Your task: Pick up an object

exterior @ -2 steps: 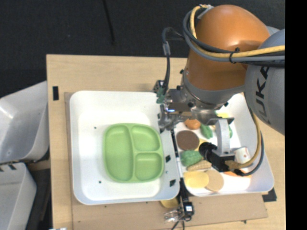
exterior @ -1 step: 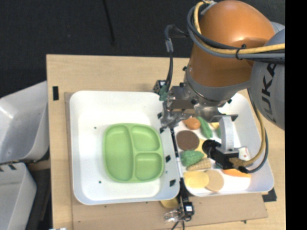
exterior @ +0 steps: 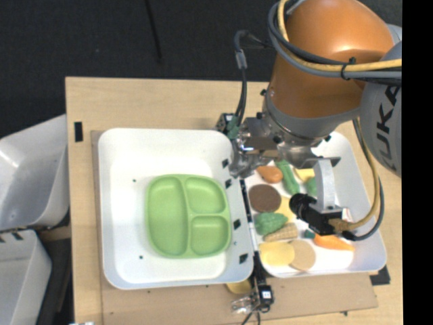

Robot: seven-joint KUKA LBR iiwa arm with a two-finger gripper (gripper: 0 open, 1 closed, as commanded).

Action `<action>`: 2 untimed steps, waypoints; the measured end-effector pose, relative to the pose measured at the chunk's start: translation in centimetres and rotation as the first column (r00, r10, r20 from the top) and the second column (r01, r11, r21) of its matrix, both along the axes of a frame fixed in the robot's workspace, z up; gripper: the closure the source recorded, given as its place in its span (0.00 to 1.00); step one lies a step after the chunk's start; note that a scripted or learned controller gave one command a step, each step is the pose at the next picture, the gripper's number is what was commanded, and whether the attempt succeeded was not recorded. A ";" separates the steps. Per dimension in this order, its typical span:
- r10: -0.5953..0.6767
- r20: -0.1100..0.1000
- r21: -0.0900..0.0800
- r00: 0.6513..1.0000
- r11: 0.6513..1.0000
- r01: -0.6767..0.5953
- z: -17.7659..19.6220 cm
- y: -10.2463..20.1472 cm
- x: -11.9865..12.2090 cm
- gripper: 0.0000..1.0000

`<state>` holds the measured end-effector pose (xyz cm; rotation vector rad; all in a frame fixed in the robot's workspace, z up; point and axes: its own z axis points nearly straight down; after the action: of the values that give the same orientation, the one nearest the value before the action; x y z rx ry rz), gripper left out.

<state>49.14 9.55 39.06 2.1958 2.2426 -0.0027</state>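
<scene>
The right bin (exterior: 365, 252) holds several toy foods: an orange bun (exterior: 270, 175), a brown round patty (exterior: 264, 198), a green leafy piece (exterior: 270, 221), a tan waffle-like piece (exterior: 281, 233), a yellow disc (exterior: 277, 254), a beige disc (exterior: 304, 254), a carrot (exterior: 333, 242) and a green pod (exterior: 290, 178). The arm's orange and grey wrist (exterior: 318, 66) hangs over this bin and hides its far part. My gripper (exterior: 252, 156) is low at the bin's left wall, just left of the orange bun.
The left bin (exterior: 118, 181) holds a green divided plate (exterior: 189, 215). A black cable and white bracket (exterior: 325, 195) hang over the right bin's middle. The wooden bench (exterior: 84, 100) surrounds both bins; a small yellow thing (exterior: 238, 288) lies at the front edge.
</scene>
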 end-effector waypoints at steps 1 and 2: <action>0.008 -0.001 -0.002 1.000 1.000 -0.008 1.0 -0.1 0.1 1.00; 0.020 -0.001 -0.003 1.000 1.000 -0.020 2.0 -0.1 0.2 1.00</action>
<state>49.30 9.42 41.01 2.1727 2.2634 -0.0078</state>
